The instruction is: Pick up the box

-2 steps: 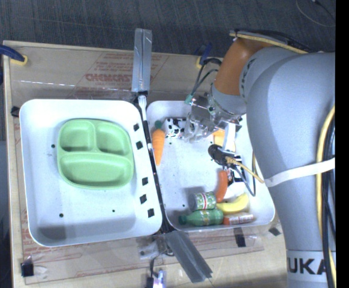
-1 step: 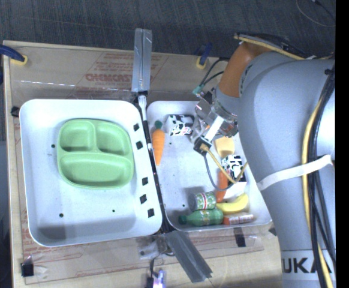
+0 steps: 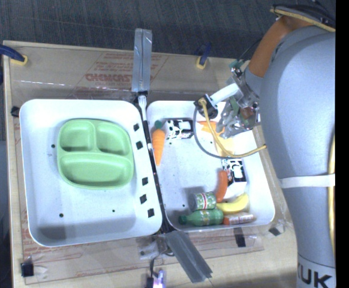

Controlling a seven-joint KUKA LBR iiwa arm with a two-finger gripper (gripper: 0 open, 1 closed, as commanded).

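- Camera view: the big grey arm (image 3: 300,131) comes in from the right, orange band up top, wrist bent down over the far right corner of the right bin (image 3: 180,221). The gripper (image 3: 231,122) sits low there in a tangle of yellow cable; honestly can't tell if it's apart or together.
- The box (image 3: 177,129), a small carton with a black-and-white cow pattern, lies at the far edge of the right bin, left of the gripper and apart from it, right beside a carrot (image 3: 158,146).
- A second cow-print carton (image 3: 235,171) lies near the right wall, next to another carrot (image 3: 222,186).
- A can (image 3: 203,200), green bottle (image 3: 201,218) and banana (image 3: 234,204) crowd the near wall; the bin's middle is bare white plastic.
- The left bin (image 3: 36,221) holds a glossy green divided plate (image 3: 95,153).
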